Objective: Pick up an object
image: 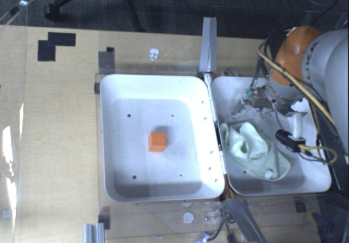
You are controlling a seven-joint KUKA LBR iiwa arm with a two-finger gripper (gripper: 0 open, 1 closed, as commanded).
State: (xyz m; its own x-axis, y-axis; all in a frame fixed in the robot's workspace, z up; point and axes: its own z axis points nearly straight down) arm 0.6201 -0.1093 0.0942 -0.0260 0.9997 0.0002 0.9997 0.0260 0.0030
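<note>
The two-finger metal gripper (246, 103) is seen low in the right-hand shallow white plastic bin (313, 182), near its back-left part, w/ thin metal parts splayed toward the bin's left. Whether it is closed or spread can't be told from this angle, and nothing is seen to be held by it. Just in front of it, a crumpled pale-green cloth (252, 149) is spread over the bin floor, its folded bulk near the left wall; contact betw. cloth and gripper can't be made out. Above and to the right, the grey arm w/ orange band (294, 46) is seen, w/ black and yellow cables looped round the wrist. Across the divider, a small orange cube (157, 141) is found approx. centred in the left-hand shallow white plastic bin (114, 182), well apart from the gripper. Both bins are carried by a light wooden bench (54, 127).
</note>
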